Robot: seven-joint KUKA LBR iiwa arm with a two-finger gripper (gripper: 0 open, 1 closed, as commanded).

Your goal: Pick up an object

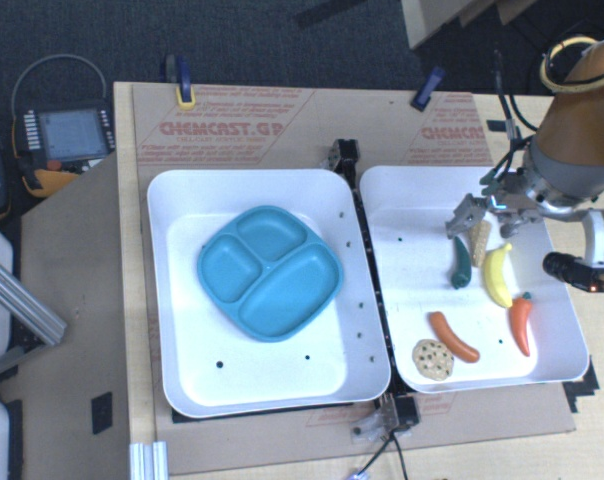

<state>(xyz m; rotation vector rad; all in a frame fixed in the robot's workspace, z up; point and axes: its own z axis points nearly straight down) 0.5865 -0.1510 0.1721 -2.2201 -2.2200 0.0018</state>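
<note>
On the desk (pixel 132 268), two white bins; my gripper (pixel 487 211) hangs over the right bin's (pixel 402 198) food — jaws' state I cannot tell — banana (pixel 498 275) nearest, likely target.

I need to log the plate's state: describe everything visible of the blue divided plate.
The blue divided plate is a rounded-square dish of smooth, plastic-looking material with three compartments: two small ones toward the far side, one large one nearer. It lies flat and turned at an angle, roughly centred on the floor of the left white bin. Nothing lies in it.
</note>
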